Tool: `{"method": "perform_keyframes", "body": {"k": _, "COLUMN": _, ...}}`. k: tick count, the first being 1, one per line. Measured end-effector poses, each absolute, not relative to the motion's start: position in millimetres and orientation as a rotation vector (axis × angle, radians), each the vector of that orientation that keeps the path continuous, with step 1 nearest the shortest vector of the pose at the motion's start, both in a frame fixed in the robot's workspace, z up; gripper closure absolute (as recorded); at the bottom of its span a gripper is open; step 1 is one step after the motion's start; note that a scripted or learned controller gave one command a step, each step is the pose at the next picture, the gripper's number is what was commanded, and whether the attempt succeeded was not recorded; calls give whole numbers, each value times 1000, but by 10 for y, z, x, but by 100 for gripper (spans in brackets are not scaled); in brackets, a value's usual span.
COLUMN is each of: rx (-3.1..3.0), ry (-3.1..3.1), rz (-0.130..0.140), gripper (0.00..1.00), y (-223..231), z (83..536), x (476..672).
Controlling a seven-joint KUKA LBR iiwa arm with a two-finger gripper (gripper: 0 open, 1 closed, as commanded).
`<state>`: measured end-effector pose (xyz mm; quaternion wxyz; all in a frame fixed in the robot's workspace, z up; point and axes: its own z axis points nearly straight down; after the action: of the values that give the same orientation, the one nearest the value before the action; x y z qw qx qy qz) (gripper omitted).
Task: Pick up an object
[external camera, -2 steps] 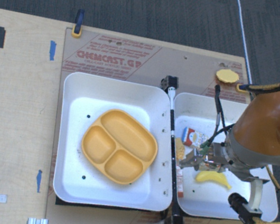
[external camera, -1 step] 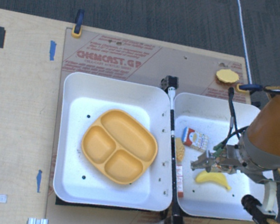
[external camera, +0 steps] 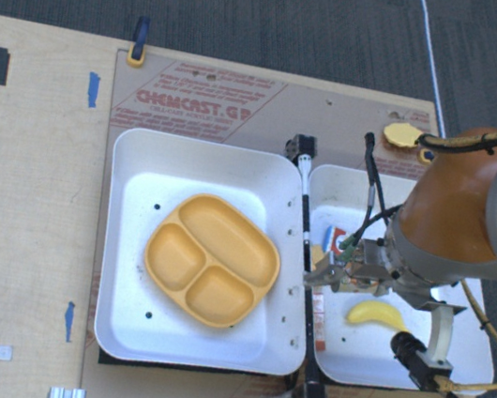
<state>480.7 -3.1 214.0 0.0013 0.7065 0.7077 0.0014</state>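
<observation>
**Arm low over the right bin, banana beside it**

The gripper (external camera: 335,273) hangs over the right bin's (external camera: 476,369) left edge; how it stands cannot be told. A yellow banana (external camera: 378,314) lies just beside it. The left bin (external camera: 130,220) holds a three-part orange tray (external camera: 211,260).

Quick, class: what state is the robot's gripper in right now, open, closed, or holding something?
Gripper: cannot be told; it sits low at the right bin's left edge, near the banana.
</observation>
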Motion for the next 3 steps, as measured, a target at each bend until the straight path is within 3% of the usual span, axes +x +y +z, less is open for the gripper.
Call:
{"method": "perform_keyframes", "body": {"k": 1, "rx": 2223, "ry": 2222, "rz": -1, "gripper": 100, "y": -465, "z": 2011, "x": 4793}}
{"method": "perform_keyframes", "body": {"k": 3, "rx": 2216, "ry": 2220, "rz": 6, "gripper": 100, "y": -459, "z": 2215, "x": 4821}}
